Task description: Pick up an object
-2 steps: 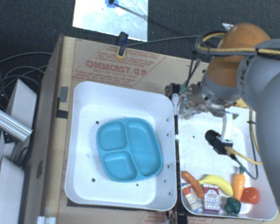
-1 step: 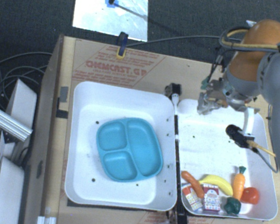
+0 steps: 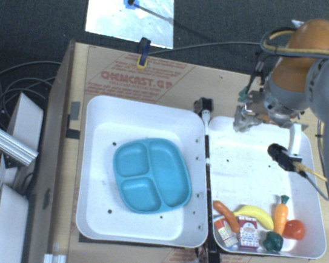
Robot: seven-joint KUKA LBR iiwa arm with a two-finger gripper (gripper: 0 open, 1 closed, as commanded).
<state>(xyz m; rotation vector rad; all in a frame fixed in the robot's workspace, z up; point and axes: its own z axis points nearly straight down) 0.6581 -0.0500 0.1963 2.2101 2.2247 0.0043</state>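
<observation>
Hovering fingers (image 3: 244,118) above right bin's (image 3: 315,208) far edge, toy food (image 3: 253,224) near corner

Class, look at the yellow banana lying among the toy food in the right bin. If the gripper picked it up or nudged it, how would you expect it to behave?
The banana looks like smooth moulded plastic, so probably stiff, light, and a bit slippery. Its curved, rounded shape suggests it could rock or swivel when pushed. It lies crowded against the hot dog and small box, so a nudge would likely shift those too.
</observation>
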